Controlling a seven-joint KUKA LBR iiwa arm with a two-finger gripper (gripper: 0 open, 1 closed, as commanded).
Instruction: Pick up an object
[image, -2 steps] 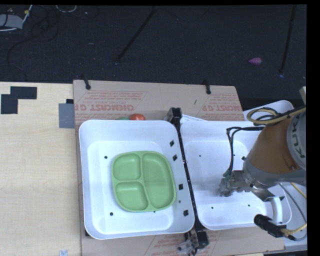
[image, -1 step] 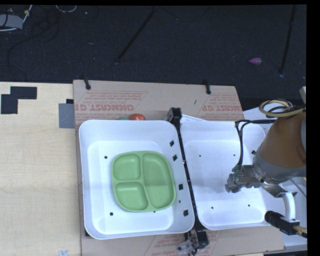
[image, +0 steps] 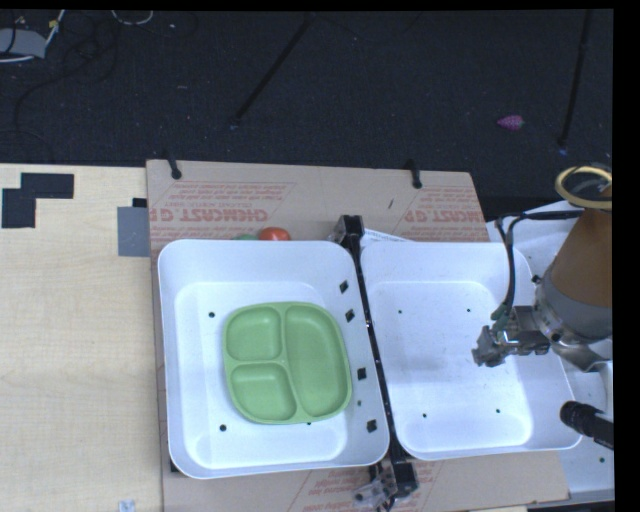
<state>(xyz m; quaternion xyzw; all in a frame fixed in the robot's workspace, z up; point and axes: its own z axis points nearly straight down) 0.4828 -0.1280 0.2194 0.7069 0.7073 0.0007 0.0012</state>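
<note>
A pale wooden bench (image: 75, 340) carries a sheet of brown cardboard (image: 310, 200), and on the cardboard sit two shallow white bins side by side. The left bin (image: 190, 290) holds a light green plate (image: 287, 362) with three compartments, lying flat near the bin's middle. It is the only thing in either bin that could be picked up. The right bin (image: 440, 400) has a bare white floor marked with a few small dark dots.

The grey arm (image: 585, 270) reaches in from the right, and its jaws (image: 492, 348) hang over the right-hand part of the right bin, well apart from the plate. The jaws look small and dark here, and I cannot tell whether they are parted or closed. Nothing can be seen between them.

Judging from this, the task is at its earliest step: no object has been grasped. The next move would call for the arm to travel left across the divider between the bins, then come down on the plate. A thin flat plate gives little to grip, so its raised rim looks like the likeliest hold.

A small red and green thing (image: 268, 235) peeks out just behind the left bin's far rim, too hidden to name.

Red printing on the cardboard, upside down from this view, appears to read "CHEMCAST GP", once behind each bin. More red print at the cardboard's near edge is too small to read.
</note>
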